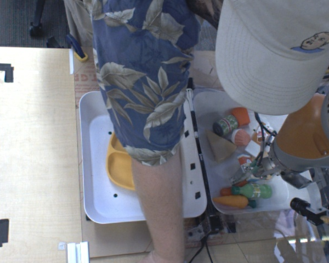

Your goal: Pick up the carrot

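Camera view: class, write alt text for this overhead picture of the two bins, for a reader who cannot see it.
A person's arm in a blue leaf-print sleeve reaches across the left white bin, partly covering a yellow dish. In the right bin, the orange carrot lies near the front edge beside a green bottle, among other small toys. The grey and orange robot arm hangs over them.

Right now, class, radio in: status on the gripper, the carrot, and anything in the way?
Gripper low in right bin, above carrot, not holding it. Green bottle beside carrot. Person's arm across left bin.
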Tool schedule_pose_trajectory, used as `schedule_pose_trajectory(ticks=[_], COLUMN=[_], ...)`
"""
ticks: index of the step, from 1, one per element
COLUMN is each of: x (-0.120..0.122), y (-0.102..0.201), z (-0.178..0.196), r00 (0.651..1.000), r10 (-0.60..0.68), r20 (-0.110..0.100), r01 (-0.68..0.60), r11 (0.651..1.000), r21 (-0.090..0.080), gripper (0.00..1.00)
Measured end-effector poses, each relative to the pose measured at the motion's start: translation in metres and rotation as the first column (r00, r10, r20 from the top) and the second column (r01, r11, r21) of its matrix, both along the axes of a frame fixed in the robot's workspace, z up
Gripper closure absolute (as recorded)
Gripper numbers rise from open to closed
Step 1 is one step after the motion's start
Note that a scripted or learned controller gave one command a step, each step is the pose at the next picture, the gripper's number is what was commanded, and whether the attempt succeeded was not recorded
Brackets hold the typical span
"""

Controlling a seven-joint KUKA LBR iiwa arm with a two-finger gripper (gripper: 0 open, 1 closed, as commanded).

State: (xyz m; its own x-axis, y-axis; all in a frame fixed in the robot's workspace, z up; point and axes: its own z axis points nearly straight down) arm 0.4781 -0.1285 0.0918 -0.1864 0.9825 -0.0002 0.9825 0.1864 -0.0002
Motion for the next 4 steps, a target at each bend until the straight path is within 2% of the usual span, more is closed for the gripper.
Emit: schedule_pose_trajectory(ticks=[1,2,3,4], x=[0.0010,0.0015,0.0018,0.0032], y=[0.0299,0.0268,0.0257,0.0338], z=[-0.0001,0.0005,0.0006,0.0010], r00=[0.961,0.848,0.729,0.572], r10=[0.276,0.530,0.685,0.820], r20=[0.001,0.003,0.003,0.003], r01=[-0.276,-0.530,-0.685,-0.820], r11=[0.961,0.848,0.729,0.572], r21=[0.001,-0.003,-0.005,-0.009], gripper=[0.00,0.00,0.00,0.00])
